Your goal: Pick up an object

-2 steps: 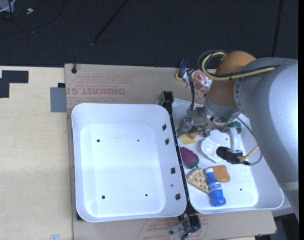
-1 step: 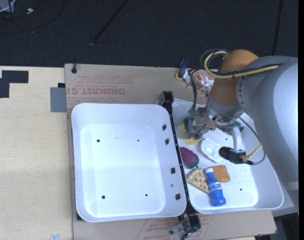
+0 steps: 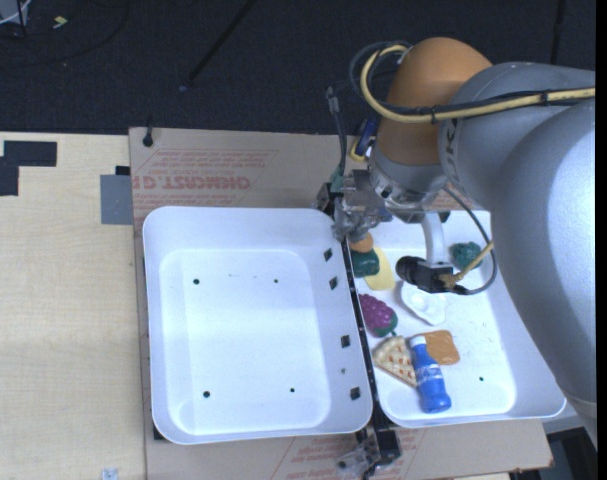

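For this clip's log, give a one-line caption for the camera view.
KUKA arm's gripper low over right bin of toy food, near purple grapes and blue bottle.

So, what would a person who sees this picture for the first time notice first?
The big grey arm with its orange band fills the upper right, its gripper low over the right bin. That bin holds a small heap of toys, with a blue bottle in front.

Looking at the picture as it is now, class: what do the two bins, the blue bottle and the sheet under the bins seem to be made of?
Bins: likely moulded plastic, white, smooth, with rounded rims and a slight sheen.
Blue bottle: probably plastic, glossy blue with a white band; possibly a toy.
Sheet under the bins: looks like cardboard, matt brown with red printed lettering.
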### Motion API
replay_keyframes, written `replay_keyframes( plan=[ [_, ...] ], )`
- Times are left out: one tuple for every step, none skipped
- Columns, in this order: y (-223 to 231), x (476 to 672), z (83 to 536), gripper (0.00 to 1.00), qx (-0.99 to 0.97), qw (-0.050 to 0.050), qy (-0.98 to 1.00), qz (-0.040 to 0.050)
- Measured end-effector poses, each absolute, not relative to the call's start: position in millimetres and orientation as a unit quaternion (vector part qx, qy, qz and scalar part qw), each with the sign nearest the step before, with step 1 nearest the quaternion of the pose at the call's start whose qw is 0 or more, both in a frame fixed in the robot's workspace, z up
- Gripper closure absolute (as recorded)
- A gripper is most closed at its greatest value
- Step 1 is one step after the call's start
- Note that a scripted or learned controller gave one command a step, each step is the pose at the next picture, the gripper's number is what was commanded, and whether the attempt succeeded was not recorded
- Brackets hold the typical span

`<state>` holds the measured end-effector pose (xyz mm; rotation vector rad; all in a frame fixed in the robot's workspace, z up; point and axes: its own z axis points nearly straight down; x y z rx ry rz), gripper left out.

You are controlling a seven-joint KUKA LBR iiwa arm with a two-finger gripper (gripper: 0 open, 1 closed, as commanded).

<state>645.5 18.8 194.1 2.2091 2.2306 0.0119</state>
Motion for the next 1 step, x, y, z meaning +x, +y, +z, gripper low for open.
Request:
replay_keyframes(
  plan=[
    [109.0,600.4,226.0,1.00,0.704,-0.002,0.711,0.0005]
  ],
)
